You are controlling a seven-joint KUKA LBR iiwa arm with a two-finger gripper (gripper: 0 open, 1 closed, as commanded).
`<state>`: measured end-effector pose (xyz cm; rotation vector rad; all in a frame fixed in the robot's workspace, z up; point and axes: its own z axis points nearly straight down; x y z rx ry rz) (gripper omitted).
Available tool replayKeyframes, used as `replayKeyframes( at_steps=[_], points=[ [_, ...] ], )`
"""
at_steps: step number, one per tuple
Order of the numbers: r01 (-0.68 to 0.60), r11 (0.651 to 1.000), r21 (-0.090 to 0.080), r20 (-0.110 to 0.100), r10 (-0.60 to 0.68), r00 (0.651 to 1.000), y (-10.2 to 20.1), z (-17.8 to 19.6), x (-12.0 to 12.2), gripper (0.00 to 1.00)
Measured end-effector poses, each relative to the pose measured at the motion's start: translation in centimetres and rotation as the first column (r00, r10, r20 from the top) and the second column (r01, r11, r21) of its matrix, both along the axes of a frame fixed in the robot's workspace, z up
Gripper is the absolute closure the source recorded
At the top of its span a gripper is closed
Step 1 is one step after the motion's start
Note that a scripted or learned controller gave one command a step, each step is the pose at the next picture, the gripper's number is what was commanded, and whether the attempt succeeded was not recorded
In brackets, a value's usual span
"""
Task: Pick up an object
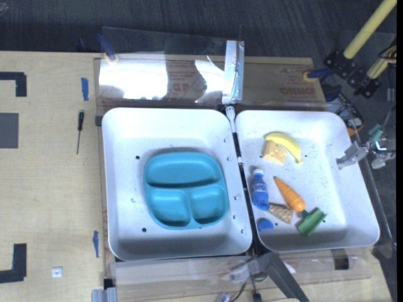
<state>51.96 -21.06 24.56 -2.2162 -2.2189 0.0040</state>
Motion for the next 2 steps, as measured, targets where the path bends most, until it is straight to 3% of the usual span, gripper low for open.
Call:
replayKeyframes(
  at_steps=[1,2],
  points=[
    [-0.004,1.0,0.003,-0.006,0.004,1.0,1.5,-11.6,-4.2,0.0],
    [0.09,0.996,-0.001,0.013,-0.09,0.996,9.7,-15.9,4.5,0.0]
  ],
)
